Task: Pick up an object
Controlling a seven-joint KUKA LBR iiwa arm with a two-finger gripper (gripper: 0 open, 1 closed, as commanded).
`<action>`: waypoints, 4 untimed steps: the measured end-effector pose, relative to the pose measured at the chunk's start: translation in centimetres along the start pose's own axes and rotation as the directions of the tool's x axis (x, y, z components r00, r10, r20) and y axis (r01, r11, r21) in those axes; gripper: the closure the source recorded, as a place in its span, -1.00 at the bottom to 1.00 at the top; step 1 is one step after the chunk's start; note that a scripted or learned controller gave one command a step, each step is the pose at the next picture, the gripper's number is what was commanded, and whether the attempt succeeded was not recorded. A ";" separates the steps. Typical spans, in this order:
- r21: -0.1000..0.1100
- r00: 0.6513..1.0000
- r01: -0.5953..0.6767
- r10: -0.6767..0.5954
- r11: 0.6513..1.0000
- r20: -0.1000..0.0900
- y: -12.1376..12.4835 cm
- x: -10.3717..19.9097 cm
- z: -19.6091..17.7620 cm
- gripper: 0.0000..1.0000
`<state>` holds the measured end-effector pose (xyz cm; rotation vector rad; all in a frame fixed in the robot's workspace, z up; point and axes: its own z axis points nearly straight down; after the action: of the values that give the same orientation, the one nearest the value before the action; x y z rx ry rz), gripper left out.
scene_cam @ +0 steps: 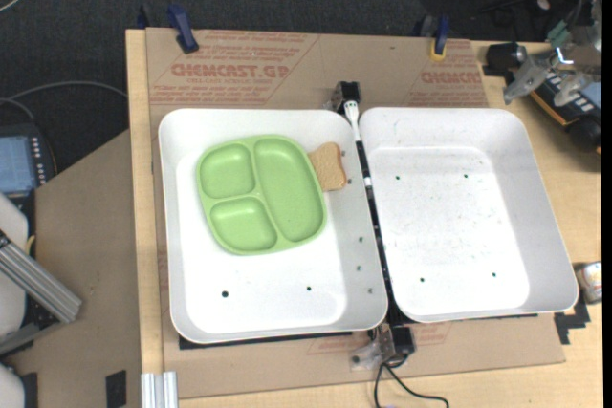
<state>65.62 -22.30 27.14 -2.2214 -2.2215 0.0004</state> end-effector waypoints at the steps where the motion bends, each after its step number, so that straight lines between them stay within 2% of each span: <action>1: -0.022 1.000 0.006 -0.006 1.000 0.004 -3.5 5.4 -17.2 -1.00; 2: -0.015 1.000 -0.006 0.006 1.000 0.008 -8.9 1.3 -26.9 -1.00; 3: 0.000 1.000 0.005 -0.005 1.000 -0.002 -13.7 7.2 -25.6 -1.00; 4: 0.001 1.000 0.008 -0.008 1.000 -0.003 -17.9 15.3 -25.3 -1.00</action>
<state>47.76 -6.99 52.47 -2.2100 -2.2287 -0.0012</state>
